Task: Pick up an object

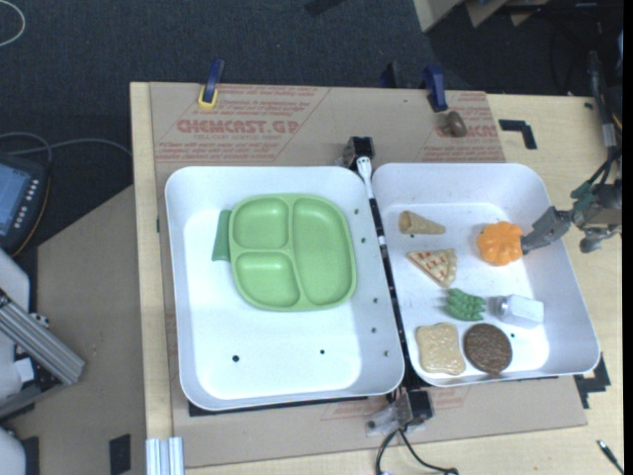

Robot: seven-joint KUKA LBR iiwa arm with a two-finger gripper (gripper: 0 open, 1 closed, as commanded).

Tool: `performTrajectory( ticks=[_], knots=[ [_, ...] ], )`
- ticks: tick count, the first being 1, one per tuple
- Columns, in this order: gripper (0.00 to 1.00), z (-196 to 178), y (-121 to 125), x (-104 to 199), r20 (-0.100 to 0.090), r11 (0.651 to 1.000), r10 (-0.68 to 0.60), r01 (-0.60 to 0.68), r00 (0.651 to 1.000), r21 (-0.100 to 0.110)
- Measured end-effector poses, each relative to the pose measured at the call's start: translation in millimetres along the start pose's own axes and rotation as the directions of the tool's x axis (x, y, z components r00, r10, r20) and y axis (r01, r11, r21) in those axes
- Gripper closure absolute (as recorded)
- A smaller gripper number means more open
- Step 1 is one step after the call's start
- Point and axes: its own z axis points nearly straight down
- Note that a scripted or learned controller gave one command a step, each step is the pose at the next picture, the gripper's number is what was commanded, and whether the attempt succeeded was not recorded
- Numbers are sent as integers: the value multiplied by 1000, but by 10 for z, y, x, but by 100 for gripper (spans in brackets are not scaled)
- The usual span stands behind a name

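Camera view. The worktop [297, 117] carried two shallow white bins side by side. The left bin [198, 334] held one item: a green divided plate [293, 251] with three compartments, set in the upper half of the bin. The lower half of that bin's floor lay bare, and open floor ran along its left wall.

The right bin [569, 315] held seven items. One tan wedge [421, 224] lay near the upper left. One waffle-patterned wedge [434, 264] lay just below it. One orange object [499, 243] sat toward the right wall. One green leafy piece [463, 305] lay near the centre, with one pale, bottle-like object [518, 310] just beside it on the right. One beige bread-shaped piece [439, 348] and one round brown disc [488, 347] sat side by side along the lower edge, close to the bin's rim. Open floor remained along the top of this bin and in its lower right corner.

The hand [542, 231] reached in over the right wall of the right bin, its tip just beside the orange object on that object's right. Whether the tip touched the object could not be determined, and how far the hand stood open could not be told. Nothing was visibly held.

One yellow-tipped clamp [210, 89] and one blue clamp [433, 85] gripped the worktop's far edge.
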Motion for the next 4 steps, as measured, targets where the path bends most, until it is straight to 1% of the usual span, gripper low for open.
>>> performTrajectory(
  ticks=[1, 2, 3, 4],
  knots=[
    [0, 617, 24, 65, -4, 1000, 0, 0, 1000, 8],
    [0, 1182, -59, 133, -4, 1000, 0, 0, 1000, 7],
    [0, 1705, 2, 58, -2, 1000, 0, 0, 1000, 4],
    [0, 1814, 31, 48, 0, 1000, 1, -1, 1000, -5]
  ],
)
